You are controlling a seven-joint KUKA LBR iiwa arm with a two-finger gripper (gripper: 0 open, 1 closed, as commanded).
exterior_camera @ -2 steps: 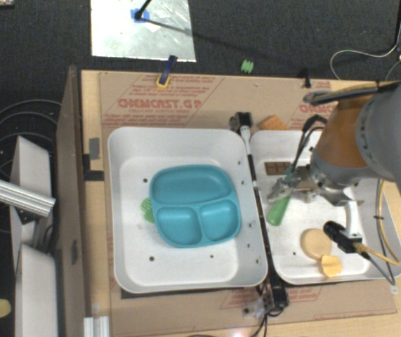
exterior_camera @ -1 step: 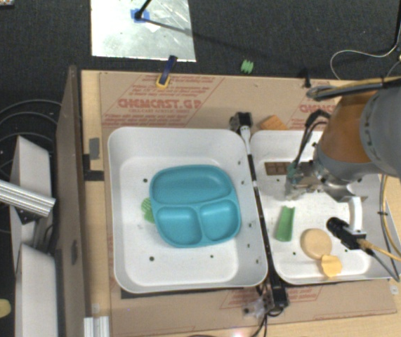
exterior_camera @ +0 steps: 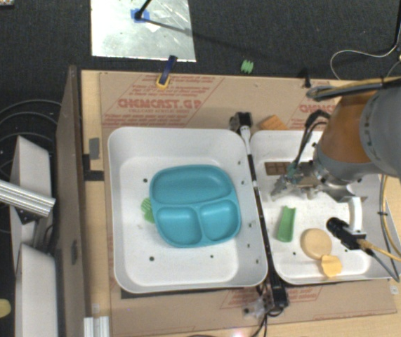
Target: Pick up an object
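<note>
My gripper (exterior_camera: 293,185) hangs over the back part of the right bin (exterior_camera: 305,274), under the grey arm that reaches in from the right. Just in front of it, a green block (exterior_camera: 285,224) lies on the bin floor, apart from the gripper. A tan round piece (exterior_camera: 316,242) and a small yellow piece (exterior_camera: 331,265) rest at the front of the same bin. Behind the gripper's left side lies a flat brown rectangle (exterior_camera: 276,168). I see nothing held by the gripper.
The left bin (exterior_camera: 126,188) holds a blue divided plate (exterior_camera: 194,203), and a small green thing (exterior_camera: 146,207) peeks out at the plate's left edge. A tan wedge (exterior_camera: 272,123) lies on the cardboard behind the bins. Cables run along the bench's right side.
</note>
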